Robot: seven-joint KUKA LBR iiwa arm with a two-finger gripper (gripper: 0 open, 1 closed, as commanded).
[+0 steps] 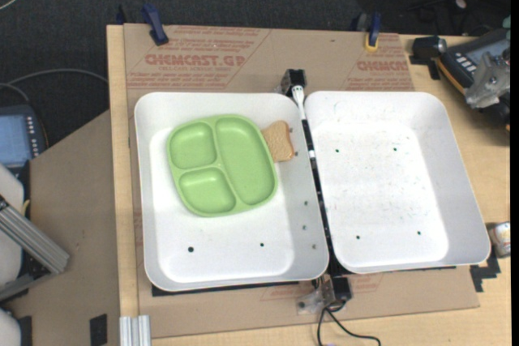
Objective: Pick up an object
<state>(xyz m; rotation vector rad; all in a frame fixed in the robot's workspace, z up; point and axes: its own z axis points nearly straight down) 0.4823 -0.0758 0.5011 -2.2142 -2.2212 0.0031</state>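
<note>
Gripper (489, 70) sits at the picture's right edge, far right of the green plate (220, 166) and a little beyond it. It is a grey metal block, partly cut off by the frame, and I cannot tell if it is open or closed. Nothing is visibly held in it. It lies outside both bins, just off the far right corner of the right bin (389, 243), over the bare bench. It is low and level, and well apart from the plate.

The things to pick up are the plate and a tan cracker (280, 142). The plate lies flat in the left bin (219, 267), with three compartments, two small on its left and one long on its right. The cracker lies flat at the plate's upper right and touches its rim, between the plate and the seam where the two bins meet.

Edges and room:
- The plate's far rim is near the bin's far wall, and its left rim is near the left wall.
- A wide strip of bare white bin floor shows on the plate's near side, with a narrower strip to its right below the cracker.
- The right bin starts right of the plate, just past the seam, and its floor is speckled.

A black clip (293, 81) sits at the far end of the seam, beyond the plate. A blue clamp (154, 24) grips the cardboard sheet (203, 53) beyond the plate, to its left.
</note>
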